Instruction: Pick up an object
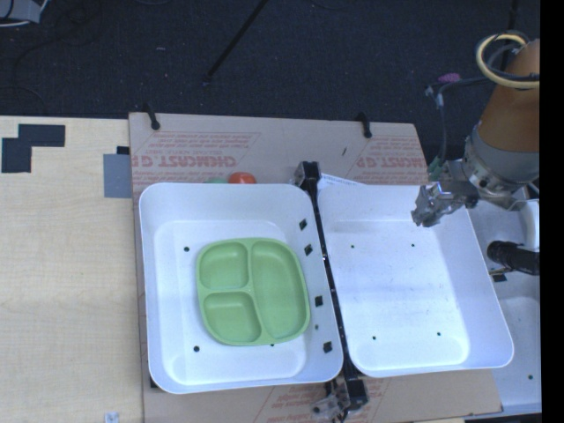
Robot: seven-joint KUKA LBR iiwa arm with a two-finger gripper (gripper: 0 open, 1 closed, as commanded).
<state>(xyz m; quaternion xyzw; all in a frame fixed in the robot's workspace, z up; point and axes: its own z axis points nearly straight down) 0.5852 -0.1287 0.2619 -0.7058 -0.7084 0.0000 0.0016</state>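
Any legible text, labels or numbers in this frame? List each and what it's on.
"CHEMCAST GP" in red, printed upside down, on the cardboard sheet behind the left bin.
The same red print repeats behind the right bin; only "GP" can be made out there.
Red print on the cardboard's front edge, near the bottom of the view, is too cut off to read.
The green divided tray bears no text.

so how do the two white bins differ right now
The left bin has a green divided plate lying in it; the right bin shows just bare floor. The gripper hangs over the right bin's far corner, not the left bin. Both are shallow, white and rounded.
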